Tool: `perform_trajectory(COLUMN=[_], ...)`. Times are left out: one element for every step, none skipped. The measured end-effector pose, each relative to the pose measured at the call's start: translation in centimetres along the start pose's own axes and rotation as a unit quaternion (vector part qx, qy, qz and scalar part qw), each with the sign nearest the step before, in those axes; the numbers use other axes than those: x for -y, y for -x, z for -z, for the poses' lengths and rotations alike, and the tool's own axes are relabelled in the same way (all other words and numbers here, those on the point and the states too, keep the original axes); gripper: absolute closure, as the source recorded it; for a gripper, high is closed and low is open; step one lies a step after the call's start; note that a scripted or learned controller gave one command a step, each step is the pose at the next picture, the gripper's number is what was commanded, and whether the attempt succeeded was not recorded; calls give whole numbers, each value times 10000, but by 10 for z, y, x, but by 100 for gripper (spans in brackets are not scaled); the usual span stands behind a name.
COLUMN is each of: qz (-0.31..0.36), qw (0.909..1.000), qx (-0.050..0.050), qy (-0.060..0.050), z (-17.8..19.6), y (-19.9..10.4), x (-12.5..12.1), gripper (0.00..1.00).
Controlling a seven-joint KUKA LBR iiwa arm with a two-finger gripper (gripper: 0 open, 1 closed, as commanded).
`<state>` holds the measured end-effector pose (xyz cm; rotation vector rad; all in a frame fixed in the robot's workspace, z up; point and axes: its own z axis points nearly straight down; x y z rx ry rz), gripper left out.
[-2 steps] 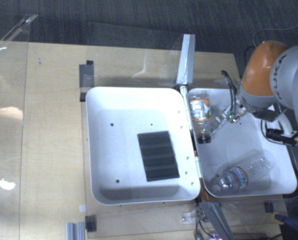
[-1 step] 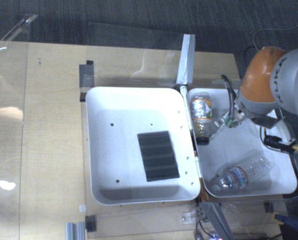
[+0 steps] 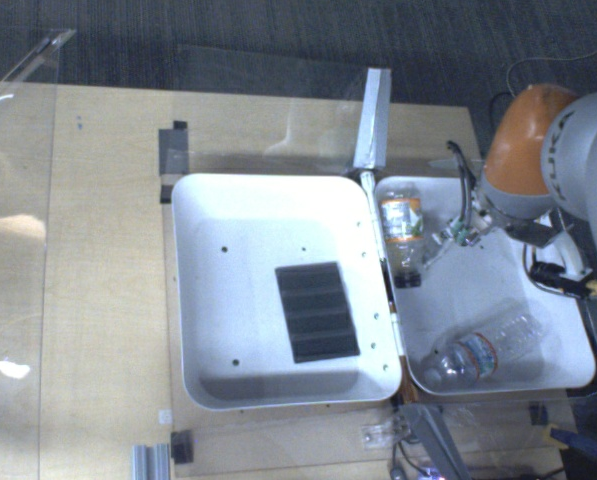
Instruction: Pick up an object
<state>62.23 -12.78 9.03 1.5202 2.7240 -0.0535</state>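
On the wooden bench (image 3: 88,298): two white bins. Left bin (image 3: 208,268), one black ridged pad (image 3: 318,312). Right bin (image 3: 553,353), bottle (image 3: 402,230) against its left wall beside my gripper (image 3: 456,234), another bottle (image 3: 478,351) near the front edge. Dark carpet (image 3: 228,8) beyond.

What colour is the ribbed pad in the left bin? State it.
Black, or very dark grey: the ribbed pad, seen in the camera view.
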Motion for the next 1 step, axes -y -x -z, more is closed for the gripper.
perform_trajectory(qz=[1], qw=[10000], qx=[1], qy=[0], z=[0], y=[0], x=[0], gripper=[0])
